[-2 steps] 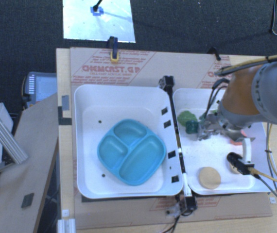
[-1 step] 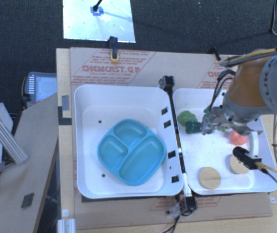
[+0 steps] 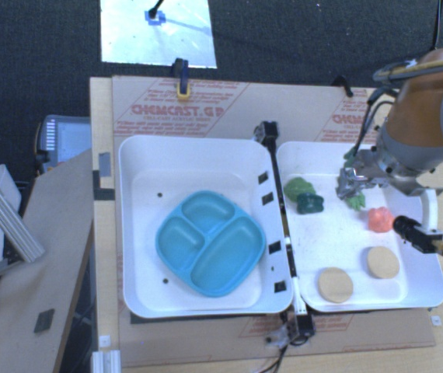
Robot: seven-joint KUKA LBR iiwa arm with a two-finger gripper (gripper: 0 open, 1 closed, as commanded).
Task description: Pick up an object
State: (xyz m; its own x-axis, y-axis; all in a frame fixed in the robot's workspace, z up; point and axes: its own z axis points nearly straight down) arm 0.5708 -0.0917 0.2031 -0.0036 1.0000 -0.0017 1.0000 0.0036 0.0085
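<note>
Objects for picking are grouped in the right bin, at the right of the frame. A light green lumpy piece lies touching a darker teal piece near the bin's upper left. A small green leafy scrap is seen just under the gripper, with a pink rounded piece just beside it toward the lower right. Two tan discs lie flat near the lower edge of the bin.

All are judged to be light toy foods, of moulded plastic or foam. The discs are flat and smooth, and are likely to offer little height for a side grasp; their rims would have to be pinched. The pink piece is rounded and may roll or slip, so a hold across its widest part is advised. The lumpy green pieces appear to give the surest purchase.

The gripper is lowered at the upper middle of the right bin, over the green scrap; whether it is open or closed cannot be told, and no object is seen to be held.

The left bin holds a blue compartment plate of glossy plastic. Both bins rest on a tabletop covered with printed board.
</note>
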